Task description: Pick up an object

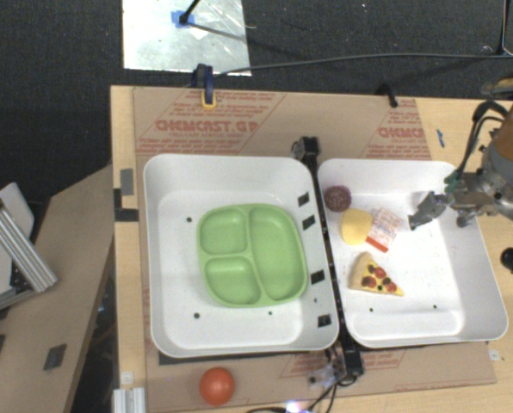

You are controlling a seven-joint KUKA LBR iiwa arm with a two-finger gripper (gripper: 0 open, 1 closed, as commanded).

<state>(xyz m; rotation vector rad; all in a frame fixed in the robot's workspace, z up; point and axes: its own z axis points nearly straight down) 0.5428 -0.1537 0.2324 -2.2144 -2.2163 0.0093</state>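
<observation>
Nearest to the camera lay a red ball (216, 385), on the bench (429, 123) at its front edge, just outside the front wall of the left bin (166, 231). Inside that left bin rested a green divided plate (251, 254), about in the middle of the floor, and nothing was lying in its three compartments.

Beside it stood the right bin (476, 308), and the two bins were touching along their inner walls. Near the left wall of this bin, toward the back, sat a dark red ball (337, 198). Just in front of it was a yellow round object (355, 226), and touching its right side lay a small packet (384, 228) with red and white print. A toy pizza slice (375, 277) lay closer to the front, apart from the others.

My gripper (429, 206) hung above the back right part of the right bin, near the packet but not touching it. My fingers held nothing between them; how far open they were I could not tell.
</observation>
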